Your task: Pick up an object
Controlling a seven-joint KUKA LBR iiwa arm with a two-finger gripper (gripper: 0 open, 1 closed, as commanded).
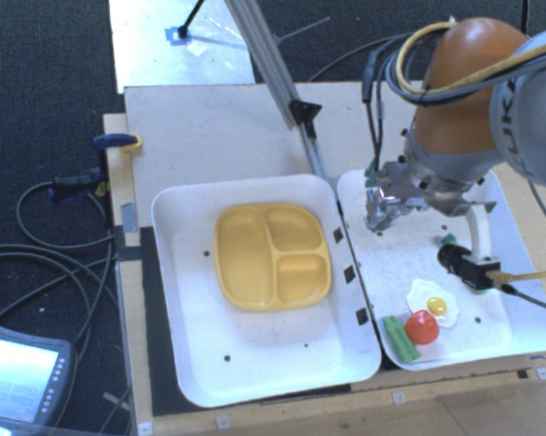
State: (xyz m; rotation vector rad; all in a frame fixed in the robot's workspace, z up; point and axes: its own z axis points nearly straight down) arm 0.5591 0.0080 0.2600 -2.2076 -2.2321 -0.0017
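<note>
The red tomato [421, 327] sits beside the egg [434, 305] in the right bin [526, 319]. The claw [383, 215] hangs well apart from it. I cannot tell how open it is. I think it must move over the tomato, then drop.

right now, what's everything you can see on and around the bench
left bin: 1, white, on the bench
right bin: 1, white, beside the left bin
divided plate: 1, yellow, in the left bin
toy fried egg: 1, white and yellow, near end of the right bin
toy tomato: 1, red, just in front of the egg
green piece: 1, green, beside the tomato
clamp: 1, blue and yellow, bench's left edge
pole: 1, grey metal, slanting down towards the bins
handheld screen: 1, grey, floor at lower left
cables: several, black, floor at left
arm: 1, grey and orange, over the right bin
pincer: 1, metal, above the right bin's far-left part
</note>
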